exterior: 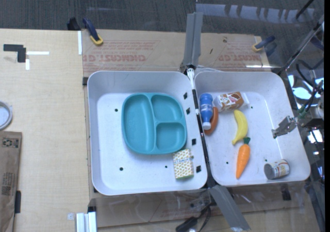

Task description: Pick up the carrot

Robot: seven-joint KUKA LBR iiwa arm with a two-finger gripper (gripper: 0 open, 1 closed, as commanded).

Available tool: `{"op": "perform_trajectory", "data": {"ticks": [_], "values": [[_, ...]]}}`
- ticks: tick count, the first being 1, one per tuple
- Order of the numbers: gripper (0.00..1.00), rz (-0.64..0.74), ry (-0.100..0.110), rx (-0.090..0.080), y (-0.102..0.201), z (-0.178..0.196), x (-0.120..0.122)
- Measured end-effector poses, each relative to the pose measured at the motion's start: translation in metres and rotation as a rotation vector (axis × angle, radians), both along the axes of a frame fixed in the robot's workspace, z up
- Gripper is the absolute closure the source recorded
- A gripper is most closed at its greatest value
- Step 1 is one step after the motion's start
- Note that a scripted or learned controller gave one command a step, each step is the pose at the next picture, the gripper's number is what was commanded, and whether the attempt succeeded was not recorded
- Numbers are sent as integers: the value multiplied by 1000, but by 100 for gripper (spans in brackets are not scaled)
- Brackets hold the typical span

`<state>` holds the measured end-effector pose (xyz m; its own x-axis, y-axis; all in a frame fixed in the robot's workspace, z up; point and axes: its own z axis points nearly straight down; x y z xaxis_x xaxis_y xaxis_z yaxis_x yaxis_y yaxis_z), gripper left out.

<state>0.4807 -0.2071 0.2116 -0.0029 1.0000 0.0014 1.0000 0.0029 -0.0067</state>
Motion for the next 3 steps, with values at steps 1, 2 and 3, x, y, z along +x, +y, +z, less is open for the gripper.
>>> {"op": "perform_trajectory", "data": {"ticks": [1, 2, 3], "values": [[0, 292, -3, 2, 36, -123, -3], [0, 524, -4, 2, 96, -123, 45], [0, 599, -6, 1, 94, -122, 58]]}}
